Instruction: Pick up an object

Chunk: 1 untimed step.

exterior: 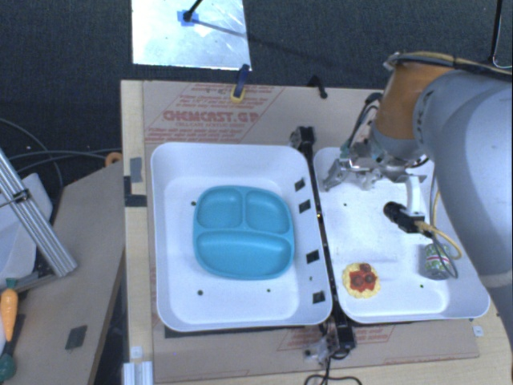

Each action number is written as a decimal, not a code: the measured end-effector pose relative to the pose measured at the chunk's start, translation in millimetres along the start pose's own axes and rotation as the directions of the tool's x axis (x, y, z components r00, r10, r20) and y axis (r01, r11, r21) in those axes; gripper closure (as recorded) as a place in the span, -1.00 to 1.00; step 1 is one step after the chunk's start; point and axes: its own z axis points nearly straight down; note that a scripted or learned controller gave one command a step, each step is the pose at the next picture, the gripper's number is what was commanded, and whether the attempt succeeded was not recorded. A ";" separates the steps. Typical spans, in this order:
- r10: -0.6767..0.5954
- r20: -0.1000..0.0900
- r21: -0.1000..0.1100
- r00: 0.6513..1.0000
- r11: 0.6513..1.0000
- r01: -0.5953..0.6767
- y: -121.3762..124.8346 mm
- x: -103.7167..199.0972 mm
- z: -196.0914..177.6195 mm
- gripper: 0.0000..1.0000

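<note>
Grey arm (pixel 473 159): reaches in from the right, above the right bin.
White right bin (pixel 345 215): holds the small items; work here.
White left bin (pixel 172 239): holds a blue plate (pixel 240 233), centred.
Gripper (pixel 351 173): over the right bin's far end; spread or closed, cannot tell.
Toy pizza (pixel 361 280): flat near the front wall, well apart from the gripper. Likely target; descend straight, centred, and grip across its rim.
Green-grey item (pixel 437 261): beside the right wall; keep clear.
</note>
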 end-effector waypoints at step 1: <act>-0.001 0.000 -0.006 1.000 1.000 0.001 1.8 70.4 -81.0 -1.00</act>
